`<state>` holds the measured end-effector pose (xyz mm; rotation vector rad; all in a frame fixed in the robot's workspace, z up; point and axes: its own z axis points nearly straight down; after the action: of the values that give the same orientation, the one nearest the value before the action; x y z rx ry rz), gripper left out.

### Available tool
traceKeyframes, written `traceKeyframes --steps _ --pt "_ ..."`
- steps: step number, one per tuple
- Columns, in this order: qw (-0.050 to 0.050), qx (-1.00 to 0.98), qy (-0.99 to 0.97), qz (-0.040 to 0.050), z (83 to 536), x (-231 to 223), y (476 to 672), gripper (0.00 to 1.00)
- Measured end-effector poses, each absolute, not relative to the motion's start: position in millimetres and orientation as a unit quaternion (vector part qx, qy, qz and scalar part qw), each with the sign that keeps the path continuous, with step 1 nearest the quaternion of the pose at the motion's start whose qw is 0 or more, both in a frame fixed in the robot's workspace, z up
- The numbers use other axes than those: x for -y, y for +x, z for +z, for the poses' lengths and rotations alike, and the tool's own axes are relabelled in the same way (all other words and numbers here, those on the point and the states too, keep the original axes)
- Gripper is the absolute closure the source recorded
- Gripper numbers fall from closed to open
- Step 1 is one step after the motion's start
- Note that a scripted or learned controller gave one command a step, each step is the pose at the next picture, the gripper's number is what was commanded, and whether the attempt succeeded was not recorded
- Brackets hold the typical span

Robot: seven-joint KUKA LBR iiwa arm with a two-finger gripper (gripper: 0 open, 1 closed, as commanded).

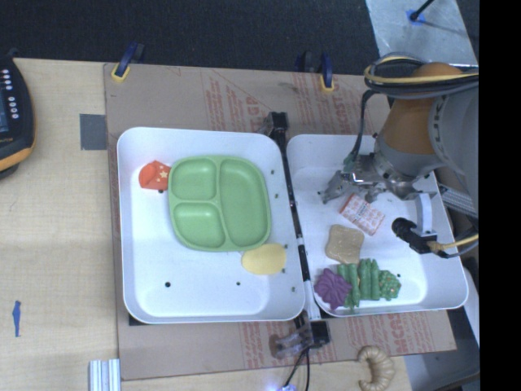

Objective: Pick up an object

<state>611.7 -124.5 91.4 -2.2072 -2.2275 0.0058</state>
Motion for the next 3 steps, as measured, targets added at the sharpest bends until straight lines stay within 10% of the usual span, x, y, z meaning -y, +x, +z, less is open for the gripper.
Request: traceKeyframes --steps 2,3 --pt "-0.002 0.707 -0.708 0.0015 144 190 535.9 0.00" --pt "0.001 0.711 -0.703 0.0001 113 142 594.0 0.00"
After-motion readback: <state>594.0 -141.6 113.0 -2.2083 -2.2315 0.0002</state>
